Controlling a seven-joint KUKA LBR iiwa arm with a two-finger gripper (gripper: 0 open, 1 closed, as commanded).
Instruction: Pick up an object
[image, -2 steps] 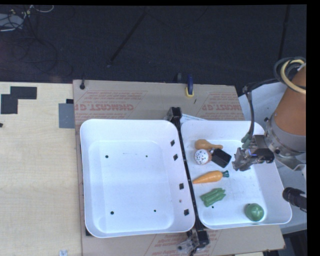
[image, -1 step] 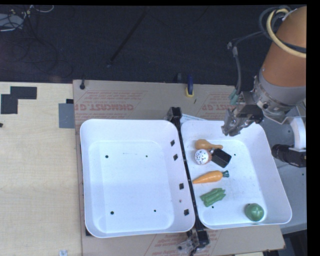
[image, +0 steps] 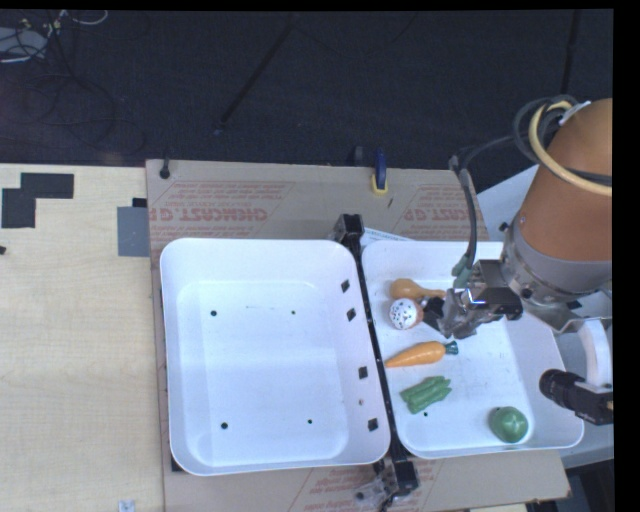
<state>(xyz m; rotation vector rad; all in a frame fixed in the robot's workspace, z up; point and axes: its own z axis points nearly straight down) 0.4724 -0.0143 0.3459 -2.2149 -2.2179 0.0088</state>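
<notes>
While hovering just beside the ball (image: 404, 315), the gripper (image: 452, 318), finger state unclear, is risking nudging it away.

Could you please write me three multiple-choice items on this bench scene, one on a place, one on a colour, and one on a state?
1. In which bin do the objects lie?
A. The bin on the camera view's left
B. The bin on the view's right
C. Some in each bin

2. What colour is the round object nearest the right bin's near corner?
A. Green
B. Red
C. Blue

3. How does the carrot lie?
A. Standing on end
B. Hanging in the air
C. Flat on the bin floor

Answers:
1. B: the carrot, the spotted white ball, the green pod-like object and the round object all sit in the right bin.
2. A: it is plainly green.
3. C: it rests flat on the floor, just below the gripper in the picture.
</notes>
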